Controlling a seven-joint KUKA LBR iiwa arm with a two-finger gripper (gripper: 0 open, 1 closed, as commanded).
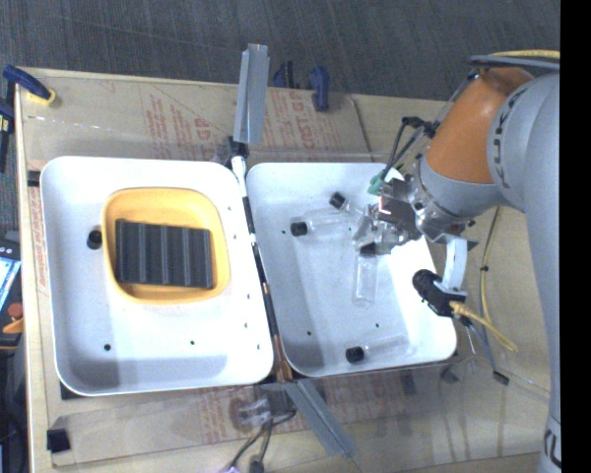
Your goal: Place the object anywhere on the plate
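A yellow plate (164, 201) lies in the left bin (79, 333), with a dark ribbed slab (165, 254) on its middle. In the right bin (315, 333) lie several clear plastic pieces with black caps: one (313, 227) near the bin's upper left, a small one (337, 201) by the far wall, a clear tube (363, 280) in the middle, and one (372, 350) at the front wall. My gripper (375, 235) hangs low over the right bin's upper right part, just above the clear tube's far end. The gripper's head hides what is under it.
A small black piece (96, 237) sits left of the plate in the left bin. The grey arm with its orange band (468, 136) fills the right side above the right bin's edge. A metal bar (250, 92) and blue clamps stand behind the bins.
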